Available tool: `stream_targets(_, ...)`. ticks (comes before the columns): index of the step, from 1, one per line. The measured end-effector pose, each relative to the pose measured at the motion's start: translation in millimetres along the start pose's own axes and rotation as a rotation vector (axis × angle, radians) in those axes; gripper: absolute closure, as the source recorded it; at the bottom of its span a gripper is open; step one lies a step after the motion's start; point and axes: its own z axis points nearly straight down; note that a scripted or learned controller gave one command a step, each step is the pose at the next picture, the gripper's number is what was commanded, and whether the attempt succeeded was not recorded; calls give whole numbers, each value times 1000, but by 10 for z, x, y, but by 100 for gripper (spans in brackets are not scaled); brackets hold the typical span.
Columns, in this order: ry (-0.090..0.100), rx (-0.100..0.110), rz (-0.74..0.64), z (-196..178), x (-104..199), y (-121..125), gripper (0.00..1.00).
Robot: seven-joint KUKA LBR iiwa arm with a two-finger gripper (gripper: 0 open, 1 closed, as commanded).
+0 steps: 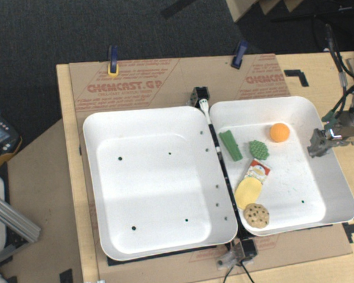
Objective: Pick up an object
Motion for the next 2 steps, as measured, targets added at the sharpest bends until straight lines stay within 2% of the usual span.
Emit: stream_targets(2, -2, -5, -1, -203, -2, 15, 100)
